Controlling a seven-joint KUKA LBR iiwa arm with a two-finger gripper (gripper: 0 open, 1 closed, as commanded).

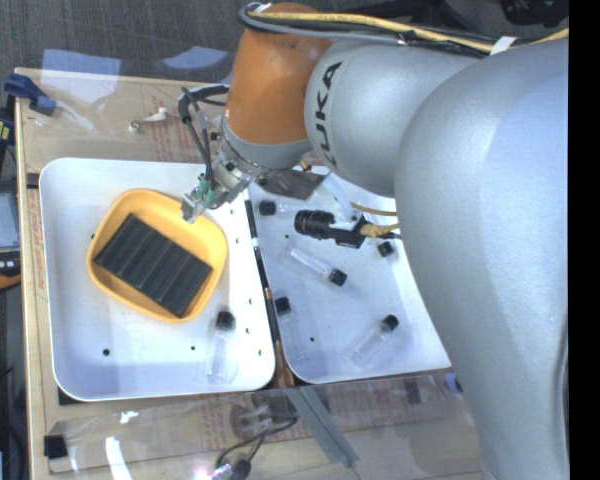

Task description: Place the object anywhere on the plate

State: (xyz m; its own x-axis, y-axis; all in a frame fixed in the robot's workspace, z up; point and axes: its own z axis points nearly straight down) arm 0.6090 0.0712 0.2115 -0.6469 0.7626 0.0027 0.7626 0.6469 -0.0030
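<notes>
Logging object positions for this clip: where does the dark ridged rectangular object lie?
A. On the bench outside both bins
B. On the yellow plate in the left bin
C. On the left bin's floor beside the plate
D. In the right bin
B: the dark ridged rectangle lies flat on the yellow plate, which sits in the left bin.

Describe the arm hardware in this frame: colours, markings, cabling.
The arm has rounded, glossy silver-grey shells. Above the wrist is a broad orange band. Dark KUKA lettering runs along the grey link beside it. A yellow and black cable is routed over the top of the arm. Thin dark wires loop beside the wrist. The gripper is small, greyish with green bits.
</notes>
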